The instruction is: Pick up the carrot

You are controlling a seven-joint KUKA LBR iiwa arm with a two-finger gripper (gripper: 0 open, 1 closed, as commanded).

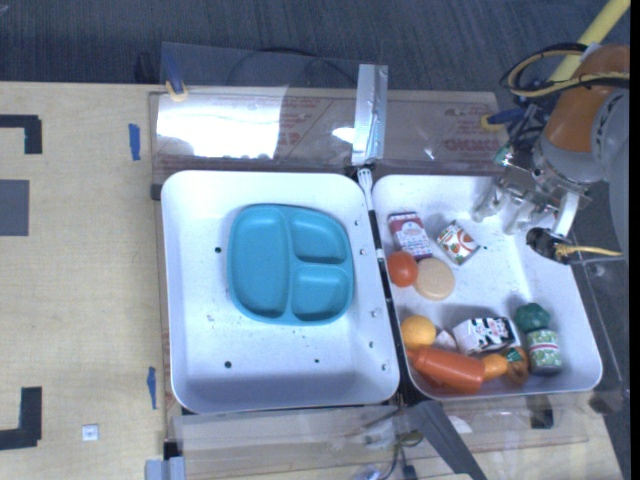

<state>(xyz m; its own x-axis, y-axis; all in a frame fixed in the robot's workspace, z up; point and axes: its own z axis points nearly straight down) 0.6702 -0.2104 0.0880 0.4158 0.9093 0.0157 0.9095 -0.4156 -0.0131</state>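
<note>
The carrot (452, 367) is a stubby, glossy orange-red piece lying lengthwise against the right bin's (585, 313) near wall, crowded by a yellow ball (419, 331) and a small carton (484, 334). The bin's middle is bare. The end effector (522, 206) hangs over the bin's far right corner, well apart from the carrot; whether it is wide or narrow, I cannot tell.
</note>
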